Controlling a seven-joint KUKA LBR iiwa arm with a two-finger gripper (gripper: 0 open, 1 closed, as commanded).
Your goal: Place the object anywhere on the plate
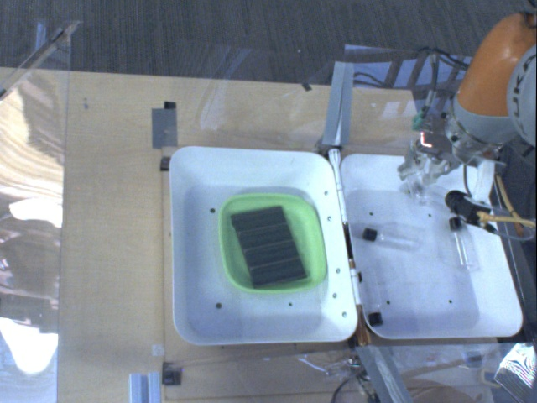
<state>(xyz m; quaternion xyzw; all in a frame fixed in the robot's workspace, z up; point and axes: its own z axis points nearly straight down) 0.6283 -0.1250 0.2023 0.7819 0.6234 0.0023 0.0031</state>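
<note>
On the green plate (227, 235), which sits in the middle of the left bin (191, 254), a dark ribbed block (268, 246) lies flat, wholly inside the rim. Right of the plate, in the right bin (487, 300), a clear vial (388, 237) with a black cap barely shows against the white. Farther right of the plate and above it, the end effector (424, 170) hovers over that bin's far side, blurred; whether it is spread or pressed together cannot be told.

White bins: two, left bin (193, 250) and right bin (495, 300); green plate (228, 225): one, in the left bin; black ridged slab (268, 246): one, on the plate; clear tubes: two, black-capped tube (394, 238) and plain tube (463, 250), centre right of frame; small black piece (374, 317): one, lower right.
</note>
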